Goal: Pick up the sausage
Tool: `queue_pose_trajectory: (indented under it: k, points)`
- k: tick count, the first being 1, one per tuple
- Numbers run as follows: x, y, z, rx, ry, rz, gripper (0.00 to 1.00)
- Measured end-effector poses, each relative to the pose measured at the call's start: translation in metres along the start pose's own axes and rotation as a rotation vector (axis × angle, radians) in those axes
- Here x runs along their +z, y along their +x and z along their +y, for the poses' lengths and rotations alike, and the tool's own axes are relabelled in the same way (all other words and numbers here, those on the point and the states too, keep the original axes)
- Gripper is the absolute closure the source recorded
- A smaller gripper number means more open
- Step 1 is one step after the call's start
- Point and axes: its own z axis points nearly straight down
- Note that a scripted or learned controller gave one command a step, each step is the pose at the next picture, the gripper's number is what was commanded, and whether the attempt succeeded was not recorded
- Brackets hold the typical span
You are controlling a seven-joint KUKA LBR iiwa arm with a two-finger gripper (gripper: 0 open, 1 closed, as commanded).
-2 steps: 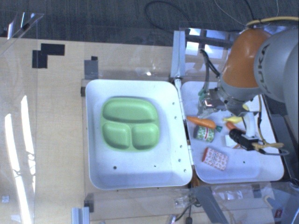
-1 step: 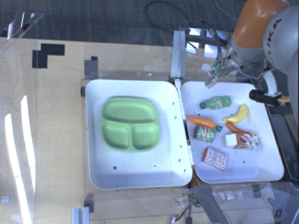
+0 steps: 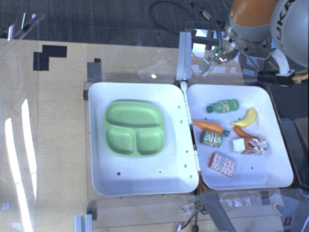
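Reddish-orange, the sausage (image 3: 243,132) lies in the right bin (image 3: 270,173), just near of the yellow banana (image 3: 246,118) and touching the white cube (image 3: 238,144) and the red-brown packet (image 3: 254,146) at its near end. To its left lie the carrot (image 3: 208,125) and a small green can (image 3: 211,138). The pincer (image 3: 216,59) hangs well apart from the sausage, beyond the bin's far rim, up and to the left of it over the desk; whether it stands wide or narrow cannot be told. A green tray (image 3: 134,127) sits in the left bin (image 3: 101,178).
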Motion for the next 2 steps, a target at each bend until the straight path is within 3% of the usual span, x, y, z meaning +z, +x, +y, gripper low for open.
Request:
queue_pose_trajectory:
  k: [1, 2]
  points:
    - [0.039, 0.020, 0.013, -0.028, 0.005, 0.005, 1.00]
    - [0.069, 0.034, 0.000, -0.043, 0.006, 0.005, 1.00]
